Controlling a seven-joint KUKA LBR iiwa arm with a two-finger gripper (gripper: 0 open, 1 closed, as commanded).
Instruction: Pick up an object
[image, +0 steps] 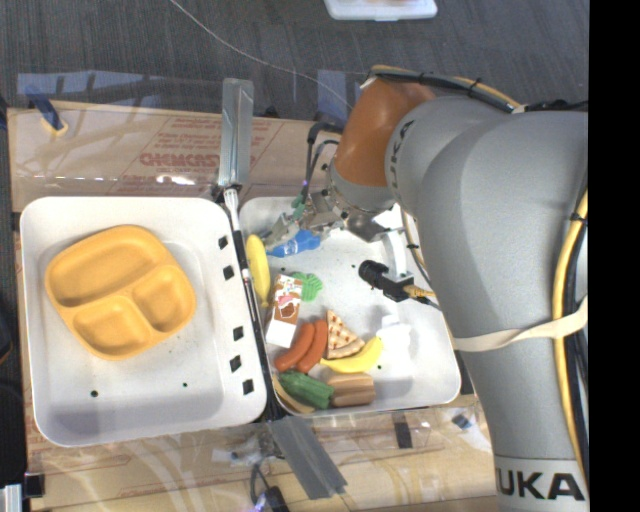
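Two white bins sat side by side on the bench: the left bin (60, 400) held one yellow divided tray (120, 290), while the right bin (440, 375) carried the loose toy food, heaped toward its near left side within the arm's reach. Counted there: two bananas, one pizza slice (343, 338), one sausage (303, 347), one green pickle (305, 390). The gripper (318, 212) hung low by a blue object (295, 243) at the far corner (whether the jaws were clenched or released, I cannot tell).

The grey arm (500, 230) bends down from the right, its pincer (318, 212) lowered.
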